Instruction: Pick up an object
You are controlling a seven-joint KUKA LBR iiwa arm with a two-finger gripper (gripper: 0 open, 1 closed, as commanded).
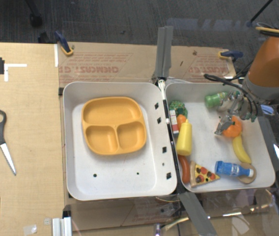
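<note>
The pincer (226, 123) hangs low over the right bin (198, 100), near its far right corner, and I cannot tell how it is set. Its tip is right at a small orange fruit (234, 129), so that looks like the thing it is going for, but I cannot see that it has it. Just below the fruit lies a yellow banana (241, 150) by the right wall. A green toy (213, 100) lies just beyond the pincer. A blue bottle (232, 169) and a pizza slice (203, 174) lie at the near edge. A yellow bottle (184, 138) rests along the left wall. The toys lie loose so 1 can be picked. The left bin (75, 146) has 1 yellow plate (114, 124) in it. The bins sit on a wooden bench (21, 132), with scissors (1, 136) at its left edge. Dark floor (105, 9) lies behind.
</note>
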